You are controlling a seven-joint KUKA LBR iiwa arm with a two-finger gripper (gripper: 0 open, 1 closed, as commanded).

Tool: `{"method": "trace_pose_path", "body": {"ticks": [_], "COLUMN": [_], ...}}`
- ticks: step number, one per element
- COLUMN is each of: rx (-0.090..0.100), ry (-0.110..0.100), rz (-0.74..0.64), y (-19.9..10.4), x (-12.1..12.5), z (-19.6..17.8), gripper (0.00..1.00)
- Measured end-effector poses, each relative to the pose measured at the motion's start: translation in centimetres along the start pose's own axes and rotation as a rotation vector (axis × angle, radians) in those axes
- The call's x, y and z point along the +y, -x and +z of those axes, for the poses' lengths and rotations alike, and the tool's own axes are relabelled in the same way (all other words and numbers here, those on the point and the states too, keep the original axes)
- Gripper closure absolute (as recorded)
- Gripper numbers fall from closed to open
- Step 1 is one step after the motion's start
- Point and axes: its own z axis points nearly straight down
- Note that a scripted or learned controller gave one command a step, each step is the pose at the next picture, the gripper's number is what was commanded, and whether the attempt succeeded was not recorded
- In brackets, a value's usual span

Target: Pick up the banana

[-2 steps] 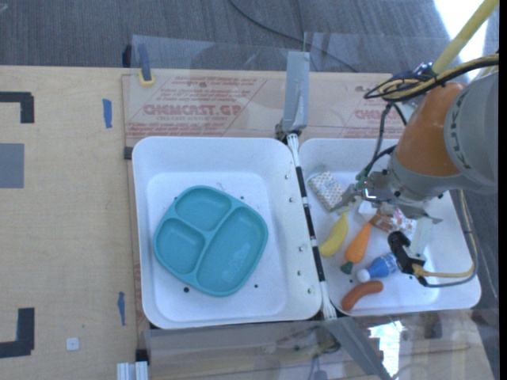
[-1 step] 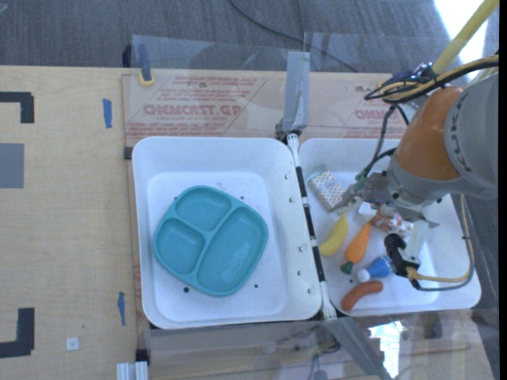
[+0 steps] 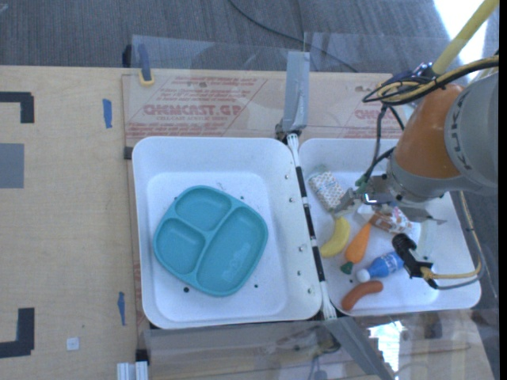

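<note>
the banana (image 3: 338,237) lies in the right bin (image 3: 467,291), close to the divider beside the left bin (image 3: 150,172), tilted with its upper end toward the claw (image 3: 363,198). just right of it, nearly touching, lies a carrot (image 3: 359,244); a patterned pouch (image 3: 326,188) sits above it. lower down are a small blue bottle (image 3: 383,265) and a sausage (image 3: 361,294). the claw hangs above the banana's top end (whether it is wide or narrow i cannot tell). a teal divided plate (image 3: 210,240) rests in the left bin on the table (image 3: 63,236).

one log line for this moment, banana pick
arm: over right bin | claw: above carrot | banana: lying in right bin, beside carrot, not held | left bin: teal plate
</note>
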Motion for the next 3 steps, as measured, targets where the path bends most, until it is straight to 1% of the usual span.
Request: {"method": "trace_pose_path", "body": {"ticks": [1, 2, 3], "rx": [0.005, 0.007, 0.006], "ry": [0.008, -0.006, 0.01], "rz": [-0.064, -0.066, -0.065], "y": [-0.1, 0.5, 0.5], "x": [-2.4, 0.4, -0.4], "z": [-0.1, 0.1, 0.0], "gripper": [0.0, 0.0, 0.0]}}
